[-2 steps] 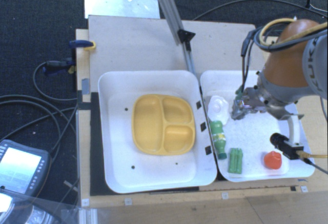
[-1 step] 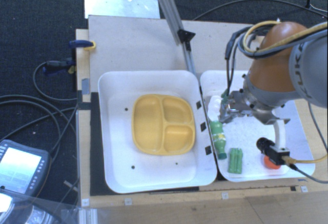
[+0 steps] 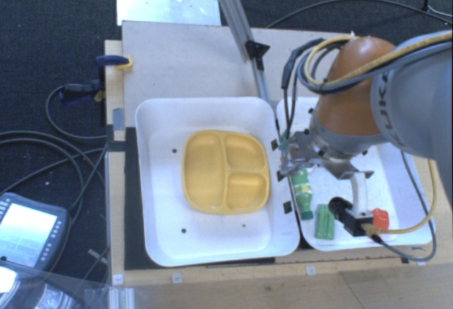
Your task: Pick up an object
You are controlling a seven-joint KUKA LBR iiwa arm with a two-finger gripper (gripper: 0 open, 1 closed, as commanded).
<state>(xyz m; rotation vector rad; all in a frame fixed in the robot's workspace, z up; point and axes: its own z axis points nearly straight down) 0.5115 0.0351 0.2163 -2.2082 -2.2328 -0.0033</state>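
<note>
My gripper (image 3: 296,162) hangs low over the left side of the right bin (image 3: 417,230), under the arm's orange band and grey wrist. Just below it, a green bottle with a pale label (image 3: 303,194) lies along the bin's left wall, its top end at the gripper. Whether the bottle is held cannot be made out. A small green block (image 3: 324,222) lies near the bin's front edge. A red-orange piece (image 3: 380,218) sits to the right of it. A white upright piece (image 3: 359,191) shows behind them.
The left bin (image 3: 159,159) bears a yellow divided plate (image 3: 226,171) in its middle. A metal pole (image 3: 233,7) slants over the bench behind the bins. Cables trail across the floor at left, by a handheld screen (image 3: 28,230).
</note>
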